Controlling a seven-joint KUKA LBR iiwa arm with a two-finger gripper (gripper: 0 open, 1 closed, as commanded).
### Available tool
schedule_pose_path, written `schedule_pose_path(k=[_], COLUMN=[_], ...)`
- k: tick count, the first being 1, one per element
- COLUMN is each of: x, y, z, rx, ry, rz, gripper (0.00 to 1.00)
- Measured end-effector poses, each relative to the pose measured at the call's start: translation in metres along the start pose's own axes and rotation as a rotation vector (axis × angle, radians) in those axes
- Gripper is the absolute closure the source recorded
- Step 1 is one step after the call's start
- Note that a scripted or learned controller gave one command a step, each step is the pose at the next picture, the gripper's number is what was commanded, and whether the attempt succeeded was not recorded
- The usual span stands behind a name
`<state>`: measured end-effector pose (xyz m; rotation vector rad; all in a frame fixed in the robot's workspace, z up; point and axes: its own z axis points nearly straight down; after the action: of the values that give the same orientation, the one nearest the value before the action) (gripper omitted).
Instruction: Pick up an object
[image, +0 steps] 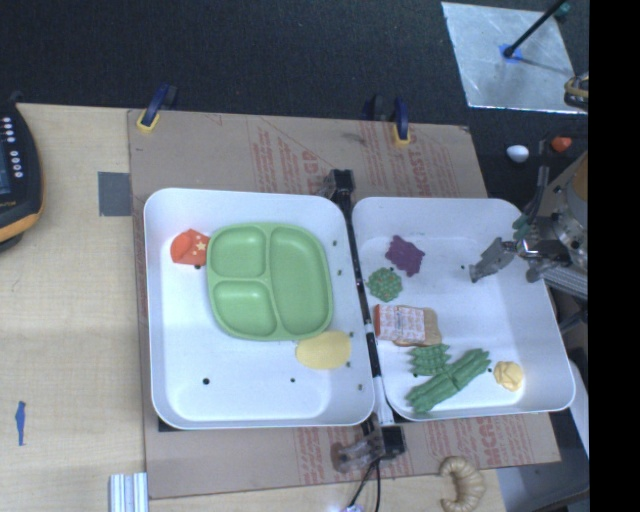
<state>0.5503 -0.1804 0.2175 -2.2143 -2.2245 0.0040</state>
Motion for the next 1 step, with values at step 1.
schedule_pose_path(k=[1], x=[0.0415], y=[-0.0276], z=[0.0687], rx=[0.008], ry=[0.004], rz=[-0.004], gripper=[0.00])
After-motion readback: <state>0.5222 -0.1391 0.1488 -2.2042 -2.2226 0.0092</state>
